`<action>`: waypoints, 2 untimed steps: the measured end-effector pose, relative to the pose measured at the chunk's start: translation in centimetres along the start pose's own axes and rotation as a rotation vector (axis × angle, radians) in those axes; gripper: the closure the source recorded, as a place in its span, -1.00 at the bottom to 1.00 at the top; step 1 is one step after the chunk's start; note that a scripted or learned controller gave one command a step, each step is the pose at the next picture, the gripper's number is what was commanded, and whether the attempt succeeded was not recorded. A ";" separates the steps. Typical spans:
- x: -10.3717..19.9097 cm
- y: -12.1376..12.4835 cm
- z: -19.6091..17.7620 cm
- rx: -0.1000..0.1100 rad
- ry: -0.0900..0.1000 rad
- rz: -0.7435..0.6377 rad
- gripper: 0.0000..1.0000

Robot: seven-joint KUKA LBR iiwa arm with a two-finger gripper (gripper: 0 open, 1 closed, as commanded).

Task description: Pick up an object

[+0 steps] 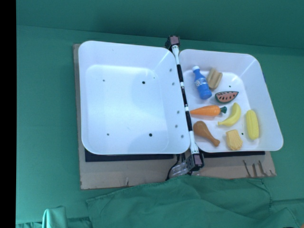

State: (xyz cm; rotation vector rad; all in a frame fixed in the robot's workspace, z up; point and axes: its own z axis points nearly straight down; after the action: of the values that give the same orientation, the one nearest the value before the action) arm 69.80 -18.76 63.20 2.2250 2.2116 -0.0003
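Green cloth (190, 205) in front; right bin (266, 84) w/ 8 toy foods, 1 each; gripper state: can't tell.

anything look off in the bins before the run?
Nothing stands out. All toy foods lie loose in the right bin: blue bottle, carrot, banana, corn, drumstick, watermelon slice. None spilled or hanging over the rim.
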 end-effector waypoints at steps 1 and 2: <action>0.2 0.0 -0.1 -0.001 0.000 -0.003 -1.00; 0.6 0.0 -0.1 -0.002 0.000 -0.002 -1.00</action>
State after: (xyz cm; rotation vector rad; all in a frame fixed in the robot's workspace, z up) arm 69.81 -18.13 63.30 2.2217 2.2132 0.0015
